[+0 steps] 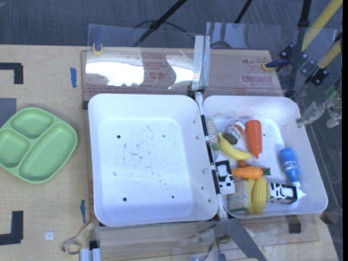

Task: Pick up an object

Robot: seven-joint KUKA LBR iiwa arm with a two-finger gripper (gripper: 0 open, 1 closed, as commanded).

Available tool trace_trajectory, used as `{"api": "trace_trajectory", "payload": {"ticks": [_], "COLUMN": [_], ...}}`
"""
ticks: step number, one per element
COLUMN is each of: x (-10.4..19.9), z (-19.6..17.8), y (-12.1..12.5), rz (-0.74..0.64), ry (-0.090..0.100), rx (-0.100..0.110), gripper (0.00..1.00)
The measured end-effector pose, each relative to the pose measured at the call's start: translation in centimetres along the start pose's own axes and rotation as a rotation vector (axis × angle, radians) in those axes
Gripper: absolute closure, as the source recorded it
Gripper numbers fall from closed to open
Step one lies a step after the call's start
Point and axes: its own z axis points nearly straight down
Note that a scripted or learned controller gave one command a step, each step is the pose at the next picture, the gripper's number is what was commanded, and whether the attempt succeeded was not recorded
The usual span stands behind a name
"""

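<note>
At the right edge of the frame, a little above mid-height, a pale grey, blurred metal piece juts leftward; it appears to be the arm's end effector [317,112]. It sits high and off to the side, roughly level. Too little of it is sharp to tell its pose more exactly.
</note>
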Motion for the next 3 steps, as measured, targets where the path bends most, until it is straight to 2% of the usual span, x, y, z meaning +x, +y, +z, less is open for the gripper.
{"api": "trace_trajectory", "payload": {"ticks": [1,2,3], "x": [5.9,7.5,7.5], "z": [12.9,19.0,17.8], "y": [0.4,4.9,5.1], "rz": [0.015,-0.050,-0.050], "ry": [0.000,-0.001,-0.003], "rx": [0.000,-0.004,-0.011], "gripper": [0.00,0.00,1.00]}}
